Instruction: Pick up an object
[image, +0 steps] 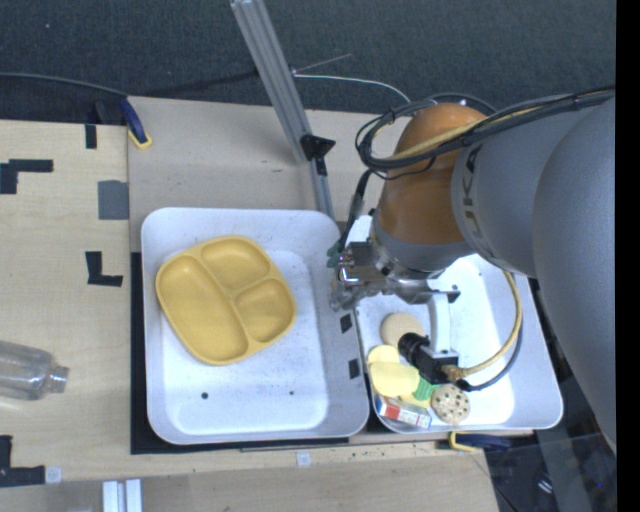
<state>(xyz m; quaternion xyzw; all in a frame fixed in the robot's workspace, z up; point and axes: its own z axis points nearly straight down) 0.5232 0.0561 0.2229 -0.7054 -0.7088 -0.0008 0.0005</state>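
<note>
A yellow divided plastic plate (225, 298) lies in the left white bin (240, 400). A clear plastic bottle (28, 370) lies left of that bin.

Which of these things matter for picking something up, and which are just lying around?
For the job: gripper; yellow plate in the left bin; cream ball, yellow lump and dotted disc in the right bin.
Lying about: clear bottle and black tape marks on the bench.
</note>
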